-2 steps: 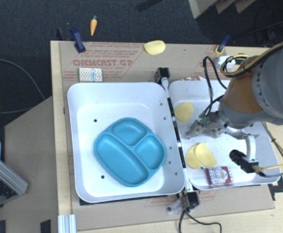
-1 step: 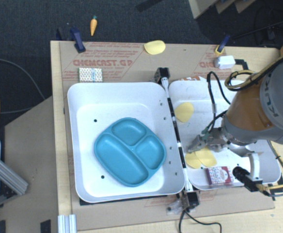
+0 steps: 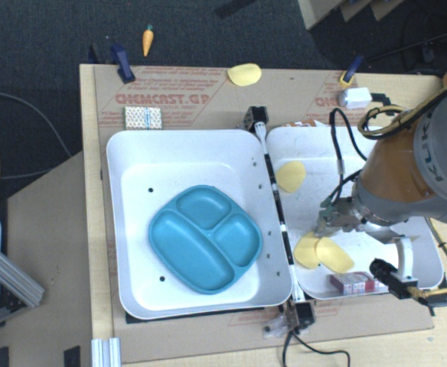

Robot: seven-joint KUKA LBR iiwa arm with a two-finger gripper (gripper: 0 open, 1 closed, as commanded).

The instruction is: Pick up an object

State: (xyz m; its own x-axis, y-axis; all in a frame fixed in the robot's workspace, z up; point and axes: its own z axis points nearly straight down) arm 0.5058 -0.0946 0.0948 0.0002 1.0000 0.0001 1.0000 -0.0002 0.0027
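1. Nearest us we see a small pink and white box (image 3: 351, 283) lying flat at the near edge of the right bin (image 3: 315, 139), with a black part of the arm's tooling just to its right.
2. Just beyond the box we find two yellow chip-like pieces (image 3: 321, 254) touching each other, beside the divider between the two bins.
3. Directly over those pieces hangs the pincer (image 3: 337, 219), at the end of the grey arm (image 3: 419, 170) with its orange band, which reaches in from the right. We cannot tell whether its fingers are apart or together, and we see nothing held between them.
4. In the left bin (image 3: 124, 155) we see a blue divided plate (image 3: 203, 238), three compartments, lying flat and turned at a slant, a little nearer than the bin's centre.
5. Farther back in the right bin a third yellow piece (image 3: 290, 177) lies close to the divider, well apart from the near pair.
6. On the worktop (image 3: 185, 90) beyond the left bin we note a small patterned packet (image 3: 143, 118) at the left and a blue clip (image 3: 121, 63) at the far-left corner.
7. A yellow, lemon-like object (image 3: 244, 75) rests at the worktop's far edge, near the middle.
8. Farthest off, a small orange carrot-shaped toy (image 3: 148, 41) lies on the dark floor.
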